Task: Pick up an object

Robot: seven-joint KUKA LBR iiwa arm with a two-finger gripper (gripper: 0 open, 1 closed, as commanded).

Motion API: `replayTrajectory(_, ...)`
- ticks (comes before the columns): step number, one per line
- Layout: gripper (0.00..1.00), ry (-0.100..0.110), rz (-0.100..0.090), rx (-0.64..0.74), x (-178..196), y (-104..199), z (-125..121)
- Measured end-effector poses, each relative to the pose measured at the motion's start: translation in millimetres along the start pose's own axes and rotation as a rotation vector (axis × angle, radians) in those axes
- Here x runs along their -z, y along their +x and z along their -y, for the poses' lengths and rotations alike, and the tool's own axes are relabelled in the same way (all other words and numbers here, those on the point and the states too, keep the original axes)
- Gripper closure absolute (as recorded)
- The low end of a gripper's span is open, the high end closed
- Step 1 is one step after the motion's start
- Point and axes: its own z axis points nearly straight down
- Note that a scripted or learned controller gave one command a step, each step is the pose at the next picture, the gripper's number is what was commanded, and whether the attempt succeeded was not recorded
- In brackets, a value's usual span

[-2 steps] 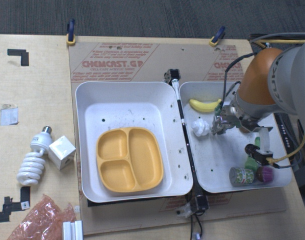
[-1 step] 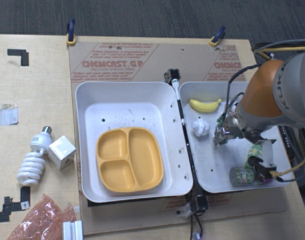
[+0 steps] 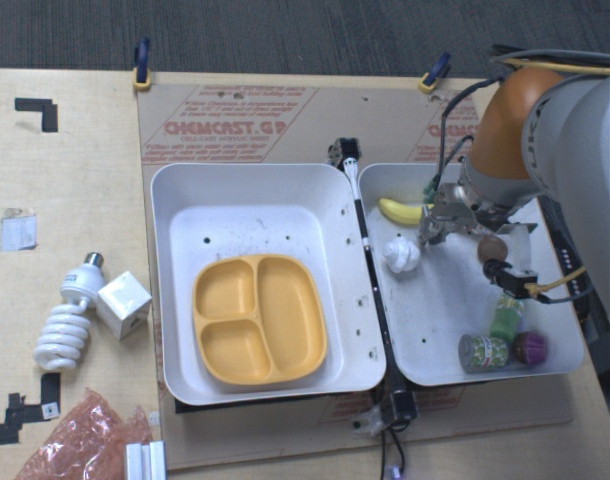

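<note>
One banana (image 3: 398,210) just beside the end effector (image 3: 437,226), grip state unclear.

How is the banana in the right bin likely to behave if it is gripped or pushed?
The banana looks curved, so it would probably pivot rather than roll. Its smooth skin may slip, and a hard squeeze would likely bruise it.

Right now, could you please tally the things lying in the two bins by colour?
Yellow: 2, divided plate, banana
White: 1, crumpled lump
Green: 2, can, bottle
Purple: 1, small round thing
Total: 6; the brownish shape by the claw is unclear, uncounted.
</note>
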Motion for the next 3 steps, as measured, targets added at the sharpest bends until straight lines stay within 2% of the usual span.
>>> replayTrajectory(1, 0.0, 0.0, 0.0, -0.002, 62, -49, 39)
replayTrajectory(2, 0.0, 0.0, 0.0, 0.0, 0, -31, -20)
replayTrajectory(3, 0.0, 0.001, -0.001, -0.004, 0, -30, 42)
